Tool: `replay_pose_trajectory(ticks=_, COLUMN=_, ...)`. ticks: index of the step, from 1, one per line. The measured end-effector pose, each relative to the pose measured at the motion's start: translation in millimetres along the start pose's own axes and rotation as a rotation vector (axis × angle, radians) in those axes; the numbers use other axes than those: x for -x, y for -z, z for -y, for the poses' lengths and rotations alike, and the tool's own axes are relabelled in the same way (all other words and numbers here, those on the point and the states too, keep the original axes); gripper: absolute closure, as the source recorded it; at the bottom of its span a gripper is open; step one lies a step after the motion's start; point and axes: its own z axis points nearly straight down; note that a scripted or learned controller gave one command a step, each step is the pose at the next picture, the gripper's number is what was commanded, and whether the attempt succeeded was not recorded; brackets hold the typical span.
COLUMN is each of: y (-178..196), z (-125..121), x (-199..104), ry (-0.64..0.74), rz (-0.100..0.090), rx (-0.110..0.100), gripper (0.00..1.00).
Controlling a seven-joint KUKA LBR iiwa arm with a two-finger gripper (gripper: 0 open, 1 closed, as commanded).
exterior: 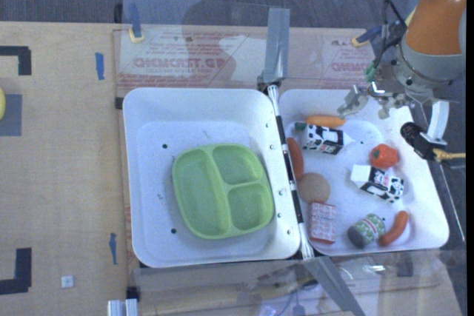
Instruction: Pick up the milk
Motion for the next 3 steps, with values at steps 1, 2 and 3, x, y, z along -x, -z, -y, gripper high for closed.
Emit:
replay_pose_trajectory(ticks=1, y=-106, z=-13, x=-3, ry=0.213, rz=0.005, rx=0.03, gripper=0.0)
replay_pose_trajectory(ticks=2, y=-95, z=-14, x=-4, ry=0.214, rz=0.003, rx=0.032, gripper=1.0)
replay_pose_trajectory(ticks=3, y=-95, z=-14, x=-4, ry=0.214, rz=0.003, rx=0.031, gripper=0.0)
